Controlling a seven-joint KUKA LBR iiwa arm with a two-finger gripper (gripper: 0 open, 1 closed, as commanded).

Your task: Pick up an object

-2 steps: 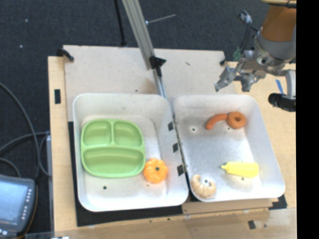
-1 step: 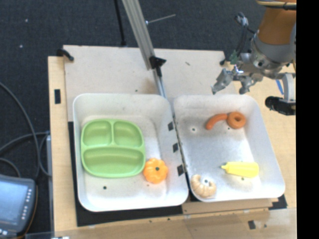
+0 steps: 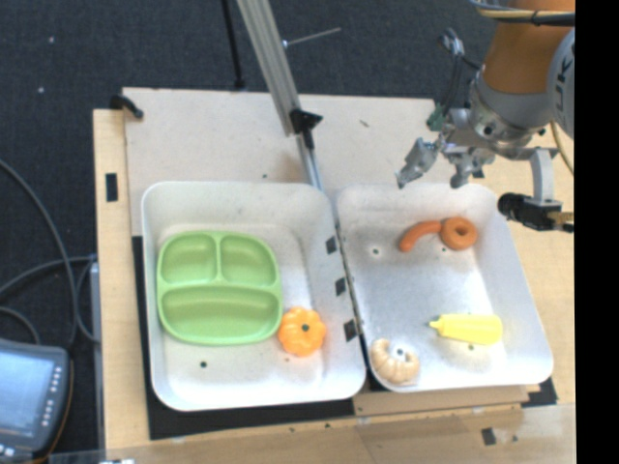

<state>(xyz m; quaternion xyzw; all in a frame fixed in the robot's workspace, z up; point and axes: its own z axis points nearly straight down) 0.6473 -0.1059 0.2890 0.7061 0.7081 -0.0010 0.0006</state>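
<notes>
White bins fill the middle of my frame, side by side on the bench. At upper right, the arm holds the gripper above the far rim of the right bin; its two fingers are spread apart with nothing between them.

Lower in that bin I see an orange sausage touching a brown donut near the top, well apart from a yellow corn at lower right. A pale bun sits at the bin's lower left corner.

At frame left, the left bin holds a green tray with three compartments, and a small pumpkin just beside the tray's lower right corner. A metal pole slants up from between the bins toward the top of the frame.
</notes>
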